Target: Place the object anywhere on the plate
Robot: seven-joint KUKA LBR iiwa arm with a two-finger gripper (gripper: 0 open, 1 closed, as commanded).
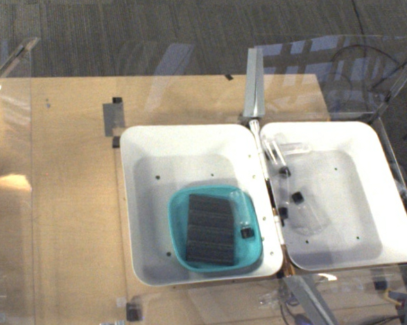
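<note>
A teal plate (174, 226) sits in the front part of the left white bin (143, 197). A dark ribbed rectangular block (209, 229) lies flat on the plate, slightly tilted, covering most of its middle. A small black piece (247, 232) rests at the plate's right side, close to the rim.
The right white bin (375, 236) holds a small black cube (297, 197), and a clear plastic item (278, 153) lies near its back left corner. Another small dark bit (282, 213) lies by the wall between the bins. Clear panels and metal brackets surround the bench.
</note>
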